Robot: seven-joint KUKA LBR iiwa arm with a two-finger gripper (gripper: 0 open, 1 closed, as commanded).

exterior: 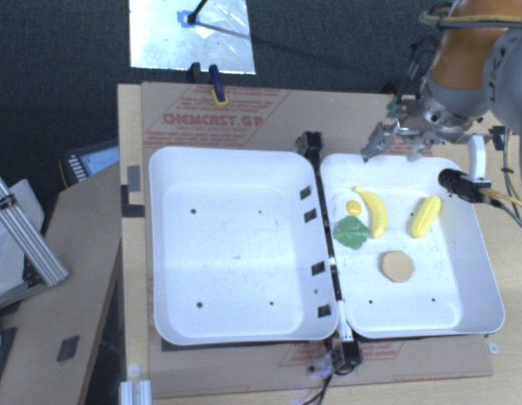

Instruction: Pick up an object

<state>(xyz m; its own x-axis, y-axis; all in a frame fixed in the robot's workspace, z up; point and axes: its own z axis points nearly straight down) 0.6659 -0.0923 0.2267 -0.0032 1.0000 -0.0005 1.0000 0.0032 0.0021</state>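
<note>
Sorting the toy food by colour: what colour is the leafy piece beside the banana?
Green. The leafy piece shows best in the camera view.

Four small things lie in the right bin (pixel 471 310), all below the claw (pixel 401 142) in the camera view and apart from it. Nearest, just below it, a yellow banana (pixel 374 212) lies curved, with a small yellow ball (pixel 353 207) touching its left side. A crumpled green leaf (pixel 352 232) sits under the ball, against the banana's lower end. To the claw's lower right a second yellow piece (pixel 425 216) lies tilted, alone. Farthest down rests a flat tan round cookie (pixel 397 267).
</note>
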